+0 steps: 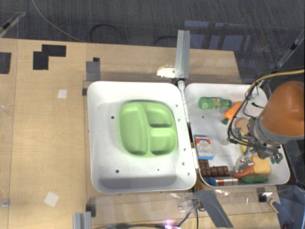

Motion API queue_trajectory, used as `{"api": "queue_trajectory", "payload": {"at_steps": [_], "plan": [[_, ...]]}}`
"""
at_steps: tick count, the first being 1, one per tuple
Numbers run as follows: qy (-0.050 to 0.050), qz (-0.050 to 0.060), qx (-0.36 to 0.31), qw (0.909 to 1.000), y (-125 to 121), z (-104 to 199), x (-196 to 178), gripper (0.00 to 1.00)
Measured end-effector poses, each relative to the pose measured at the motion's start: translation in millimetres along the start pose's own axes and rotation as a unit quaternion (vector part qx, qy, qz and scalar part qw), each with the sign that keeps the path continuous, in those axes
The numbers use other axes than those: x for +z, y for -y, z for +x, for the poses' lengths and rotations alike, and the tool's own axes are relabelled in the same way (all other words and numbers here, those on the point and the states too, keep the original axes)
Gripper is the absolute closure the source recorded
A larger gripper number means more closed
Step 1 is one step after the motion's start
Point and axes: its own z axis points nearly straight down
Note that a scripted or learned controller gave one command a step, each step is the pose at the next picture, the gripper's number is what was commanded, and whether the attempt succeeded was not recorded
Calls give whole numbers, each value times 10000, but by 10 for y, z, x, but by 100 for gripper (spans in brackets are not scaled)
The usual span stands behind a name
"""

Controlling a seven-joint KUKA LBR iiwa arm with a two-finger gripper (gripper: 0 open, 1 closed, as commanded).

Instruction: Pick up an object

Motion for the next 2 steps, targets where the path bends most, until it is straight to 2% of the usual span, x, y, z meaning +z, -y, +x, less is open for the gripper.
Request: {"api": "queue_trajectory", "payload": {"at_steps": [1, 2], "plan": [[-34, -19, -40, 10000, 352, -770, 40, 0], [-25, -14, -465, 9989, 77, -348, 14, 0]]}}
